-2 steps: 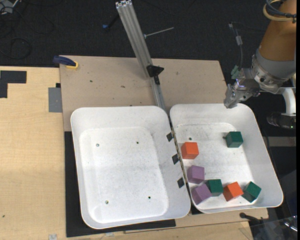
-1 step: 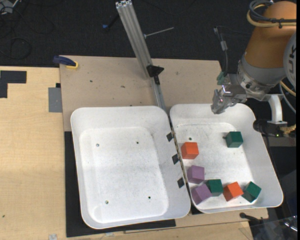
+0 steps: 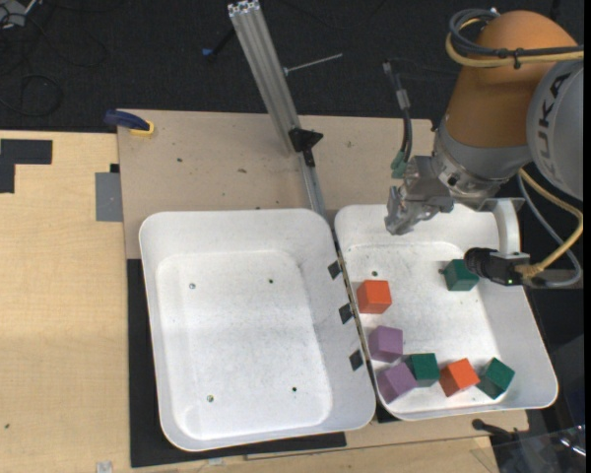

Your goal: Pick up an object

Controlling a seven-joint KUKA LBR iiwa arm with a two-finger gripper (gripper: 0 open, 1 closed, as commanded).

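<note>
I see the metal gripper (image 3: 406,217) above the right bin's (image 3: 532,343) far edge, its opening unclear, with smooth cubes clustered along the near edge.

A grey KUKA arm (image 3: 512,97) hangs its gripper (image 3: 406,217) over the far edge of the right bin (image 3: 517,323) — seven blocks lie below: two orange (image 3: 374,296), two purple (image 3: 385,343), three green (image 3: 461,276). The left bin (image 3: 236,333) sits alongside, a slanted aluminium bar (image 3: 271,82) behind.
</note>
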